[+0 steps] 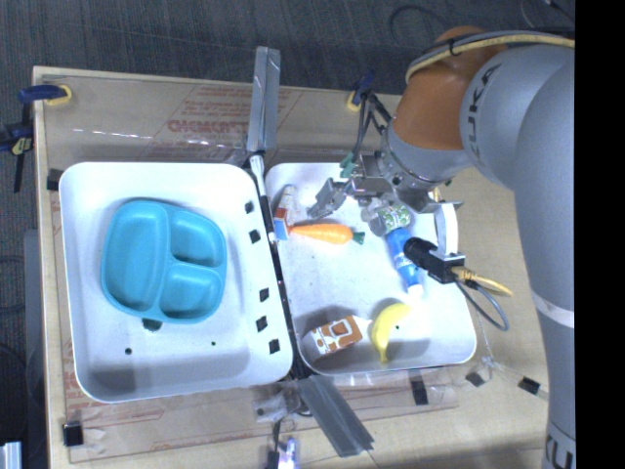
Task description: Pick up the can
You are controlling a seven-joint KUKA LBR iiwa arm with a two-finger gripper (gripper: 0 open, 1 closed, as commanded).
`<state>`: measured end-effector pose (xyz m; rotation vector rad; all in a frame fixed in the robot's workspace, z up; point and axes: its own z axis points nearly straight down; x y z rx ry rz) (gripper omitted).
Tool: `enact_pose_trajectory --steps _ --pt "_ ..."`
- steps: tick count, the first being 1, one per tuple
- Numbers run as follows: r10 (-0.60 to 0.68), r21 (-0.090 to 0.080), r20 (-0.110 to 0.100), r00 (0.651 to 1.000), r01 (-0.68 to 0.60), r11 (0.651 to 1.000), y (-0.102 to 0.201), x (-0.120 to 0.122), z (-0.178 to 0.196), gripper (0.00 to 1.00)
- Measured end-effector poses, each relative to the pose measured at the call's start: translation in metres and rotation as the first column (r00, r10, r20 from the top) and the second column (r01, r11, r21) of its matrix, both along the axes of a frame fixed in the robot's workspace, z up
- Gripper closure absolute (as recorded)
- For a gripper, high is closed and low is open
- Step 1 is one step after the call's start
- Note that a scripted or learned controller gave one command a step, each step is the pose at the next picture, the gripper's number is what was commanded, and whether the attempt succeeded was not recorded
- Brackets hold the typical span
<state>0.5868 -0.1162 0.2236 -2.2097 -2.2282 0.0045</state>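
In the camera view the approach step is judged to be in hand: the gripper (350, 201) is held over the far part of the right bin (459, 345), its fingers (326, 197) seemingly spread with nothing between them. The can (337, 335) lies on its side at the near edge beside the banana (386, 328) — well apart from the fingers, beyond the carrot (320, 232) — so a move nearward and a descent are called for.

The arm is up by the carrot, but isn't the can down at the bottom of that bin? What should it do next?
Probably swing toward the near edge. The gripper hangs over the right bin's far end, above the carrot, while the can lies at the near end beside the banana, untouched.
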Motion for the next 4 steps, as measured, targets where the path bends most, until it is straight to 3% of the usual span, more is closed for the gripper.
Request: enact_pose_trajectory --steps 1,2,3,4 --pt "0.024 0.000 -0.001 1.000 -0.024 1.000 -0.003 -0.046 -0.098 0.00" --pt "0.027 0.000 0.003 1.000 -0.027 1.000 -0.035 -0.086 -0.021 0.00" --pt "-0.077 0.000 0.003 0.997 0.077 0.997 -0.020 -0.110 -0.133 0.00" --pt "-0.174 -0.002 0.003 0.985 0.174 0.985 -0.002 -0.046 -0.132 0.00"
